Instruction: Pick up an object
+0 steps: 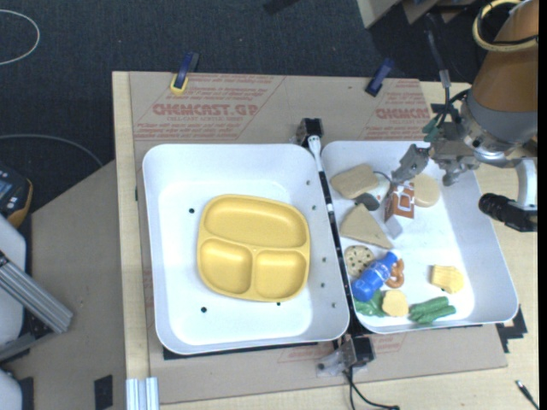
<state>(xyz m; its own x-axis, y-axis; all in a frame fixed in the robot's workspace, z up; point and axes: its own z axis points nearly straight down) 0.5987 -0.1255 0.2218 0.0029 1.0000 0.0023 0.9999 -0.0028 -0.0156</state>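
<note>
Camera view: hand (408,178), fingers spread, hangs over right bin (489,254), gripping nothing.

The grey arm (504,101) reaches in from the right, its orange band (510,54) sitting above the wrist at the upper right corner of the right bin (487,254). The wrist tilts down and leftward over that bin's back part. The gripper (408,171) hangs low over the bin's upper middle, one grey finger (412,162) angling down toward the bin floor.
</note>
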